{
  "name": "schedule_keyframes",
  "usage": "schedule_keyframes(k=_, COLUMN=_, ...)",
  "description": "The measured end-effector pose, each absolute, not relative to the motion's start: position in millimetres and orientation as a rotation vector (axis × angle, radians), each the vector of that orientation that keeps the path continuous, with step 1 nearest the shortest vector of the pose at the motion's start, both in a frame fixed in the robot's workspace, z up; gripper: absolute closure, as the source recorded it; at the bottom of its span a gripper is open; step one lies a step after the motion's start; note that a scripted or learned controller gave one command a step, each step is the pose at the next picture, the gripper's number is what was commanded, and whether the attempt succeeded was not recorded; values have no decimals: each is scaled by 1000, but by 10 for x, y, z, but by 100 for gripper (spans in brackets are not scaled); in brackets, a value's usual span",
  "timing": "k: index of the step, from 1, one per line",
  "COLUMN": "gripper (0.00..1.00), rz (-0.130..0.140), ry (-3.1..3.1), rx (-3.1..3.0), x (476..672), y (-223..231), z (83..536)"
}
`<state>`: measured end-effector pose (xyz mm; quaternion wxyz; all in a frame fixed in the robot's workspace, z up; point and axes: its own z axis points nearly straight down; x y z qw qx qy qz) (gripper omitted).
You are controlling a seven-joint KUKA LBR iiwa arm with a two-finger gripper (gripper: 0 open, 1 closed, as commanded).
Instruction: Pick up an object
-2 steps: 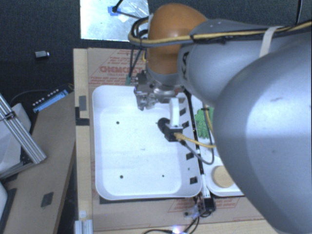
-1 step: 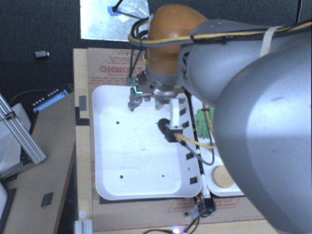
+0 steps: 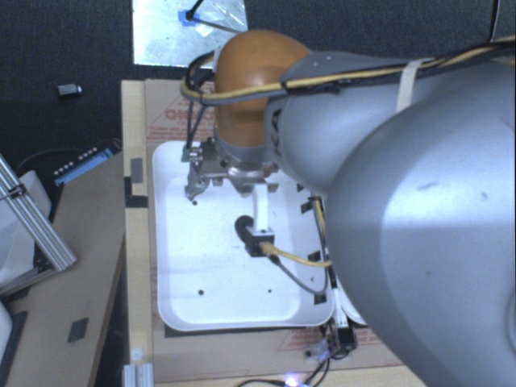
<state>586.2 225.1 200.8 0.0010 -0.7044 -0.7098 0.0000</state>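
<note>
My gripper [image 3: 195,189] hangs over the far left part of the left white bin [image 3: 181,297], close above its floor. The orange band [image 3: 250,79] and the grey wrist sit right above it and hide most of it. I see nothing between its tips from this angle. Two small dark dots [image 3: 201,292] mark the bin floor near the front. The big grey arm [image 3: 403,216] covers the right side of the bench and whatever lies under it.
The bin rests on a brown cardboard sheet [image 3: 161,111]. To the left are a wooden bench top [image 3: 81,240], an aluminium rail [image 3: 32,216] and a blue strip [image 3: 81,164]. A shiny foil sheet [image 3: 173,22] lies at the back.
</note>
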Motion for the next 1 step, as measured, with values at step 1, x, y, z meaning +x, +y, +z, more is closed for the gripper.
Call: schedule_keyframes(k=1, gripper=100, rz=-4, ry=-2233, rx=-2211, x=5881, y=2231, z=2129)
